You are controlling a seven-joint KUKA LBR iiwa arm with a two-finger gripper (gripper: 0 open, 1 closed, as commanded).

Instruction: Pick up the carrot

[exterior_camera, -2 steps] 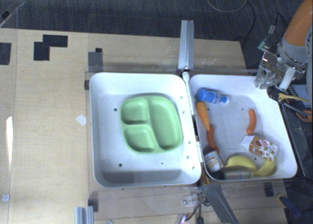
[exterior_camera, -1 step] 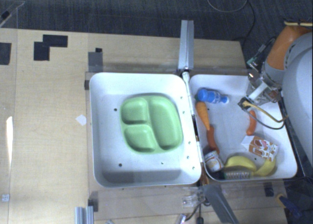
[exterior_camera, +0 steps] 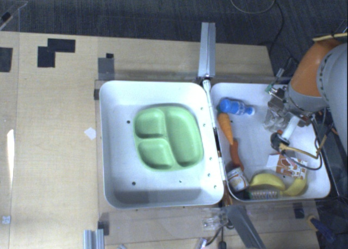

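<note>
**Carrot lies by the bin wall, arm off to the right**

Two white bins sit side by side on a pale wooden bench. Left bin (exterior_camera: pixel 114 134) holds a green divided tray (exterior_camera: pixel 167 136). In the right bin (exterior_camera: pixel 255 134), the carrot (exterior_camera: pixel 225 127) lies along the left wall, just below a blue bottle (exterior_camera: pixel 234 106); a banana (exterior_camera: pixel 277 184) rests near the front. The gripper (exterior_camera: pixel 276 113) hangs over the bin's right side, well apart from the carrot; I cannot tell how far open it is.

Grey, rounded arm casing (exterior_camera: pixel 334 74) with a broad orange band above the wrist. Below the band, a metallic silver end effector (exterior_camera: pixel 278 116) of small blocky parts, with thin dark cables looped beside it.
</note>
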